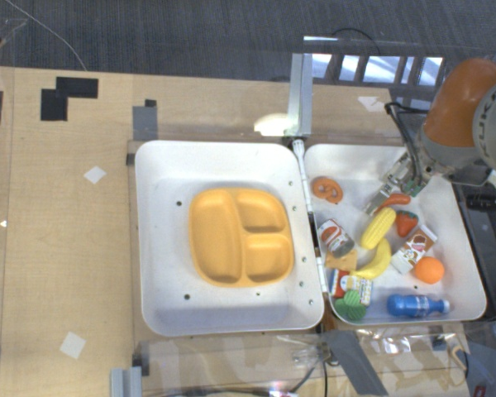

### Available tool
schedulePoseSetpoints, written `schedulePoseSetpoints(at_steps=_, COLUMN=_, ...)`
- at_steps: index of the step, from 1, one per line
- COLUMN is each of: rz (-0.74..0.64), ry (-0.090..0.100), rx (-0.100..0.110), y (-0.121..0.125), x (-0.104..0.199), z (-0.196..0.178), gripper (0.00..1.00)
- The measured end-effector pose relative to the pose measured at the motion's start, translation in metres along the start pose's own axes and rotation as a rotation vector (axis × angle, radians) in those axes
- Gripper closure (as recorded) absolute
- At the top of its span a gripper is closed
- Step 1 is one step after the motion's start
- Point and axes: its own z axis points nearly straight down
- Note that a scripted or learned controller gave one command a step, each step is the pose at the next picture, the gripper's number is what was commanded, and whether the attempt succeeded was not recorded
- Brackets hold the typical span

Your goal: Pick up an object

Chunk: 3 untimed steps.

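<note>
End effector: we see it point(390, 193) low in the right bin point(471, 292), fingers slightly apart above the corn cob point(378, 227).
Objects: we count banana point(375, 262), orange point(429, 270), blue bottle point(417, 306) nearby.
Left bin: we see a yellow tray point(240, 236).

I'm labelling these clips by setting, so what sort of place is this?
Most likely a robotics lab test bench for pick-up trials, not a kitchen. A grey arm's hand reaches over a white bin of toy food such as a banana, beside a second bin with a yellow divided tray.
</note>
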Motion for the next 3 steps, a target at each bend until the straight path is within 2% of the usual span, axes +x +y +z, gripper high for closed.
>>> schedulePoseSetpoints(at_steps=1, rz=0.129, ry=0.003, rx=-0.001, y=0.010, x=0.070, z=-0.001, gripper=0.00)
schedulePoseSetpoints(at_steps=2, rz=0.151, ry=0.002, rx=-0.002, y=0.059, x=0.056, z=0.000, gripper=0.00)
schedulePoseSetpoints(at_steps=3, rz=-0.017, ry=0.012, rx=0.011, y=0.066, x=0.040, z=0.000, gripper=0.00)
